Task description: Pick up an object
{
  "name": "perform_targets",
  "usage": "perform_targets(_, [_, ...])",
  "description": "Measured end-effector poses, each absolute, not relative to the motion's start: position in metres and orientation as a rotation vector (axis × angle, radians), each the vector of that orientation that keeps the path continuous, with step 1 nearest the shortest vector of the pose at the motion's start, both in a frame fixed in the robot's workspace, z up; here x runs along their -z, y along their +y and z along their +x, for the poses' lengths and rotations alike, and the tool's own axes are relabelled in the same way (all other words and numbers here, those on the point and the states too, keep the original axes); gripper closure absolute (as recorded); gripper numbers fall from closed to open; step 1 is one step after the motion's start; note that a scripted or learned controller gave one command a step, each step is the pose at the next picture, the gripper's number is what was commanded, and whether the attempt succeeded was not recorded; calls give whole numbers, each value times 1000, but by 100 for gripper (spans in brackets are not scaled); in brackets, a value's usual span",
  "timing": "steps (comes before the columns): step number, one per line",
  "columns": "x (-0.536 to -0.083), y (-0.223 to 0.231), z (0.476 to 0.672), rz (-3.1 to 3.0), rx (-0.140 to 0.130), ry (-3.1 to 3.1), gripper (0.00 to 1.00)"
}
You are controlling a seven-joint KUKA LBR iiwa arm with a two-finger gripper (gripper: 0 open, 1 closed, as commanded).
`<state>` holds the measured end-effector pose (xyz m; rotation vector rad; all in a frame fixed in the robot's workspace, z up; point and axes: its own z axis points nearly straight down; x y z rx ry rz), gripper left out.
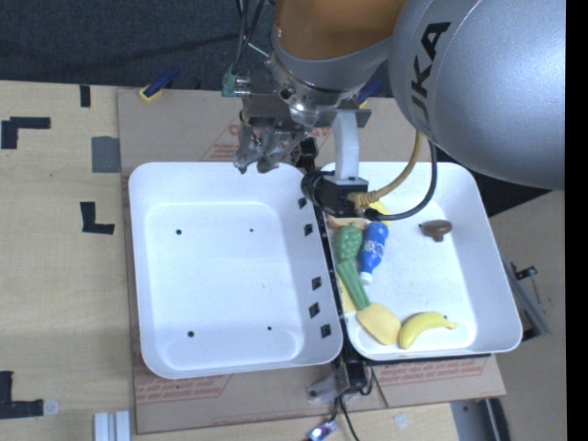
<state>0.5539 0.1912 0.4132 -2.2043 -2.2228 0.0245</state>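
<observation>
Cam view: tool (265,154) sits over the far edge of the left bin (152,246), can't tell if it's apart or together. Banana (424,327), bottle (372,249) & green toy (350,257) are all in the right bin (478,246), near the divider. Risk imo: grabbing nothing, since tool's well apart from the stuff.

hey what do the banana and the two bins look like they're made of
Banana: probably moulded plastic, a toy; uniform yellow with a soft sheen. Left bin and right bin: likely thin glossy white plastic, with rounded corners and smooth, light-reflecting walls.
</observation>
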Motion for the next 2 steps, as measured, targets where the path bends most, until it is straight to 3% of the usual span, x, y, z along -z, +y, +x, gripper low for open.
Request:
perform_targets(1, [-542,208,602,-2221,18,-2231,100])
perform_targets(2, [-533,173,646,-2227,-4,-2219,100])
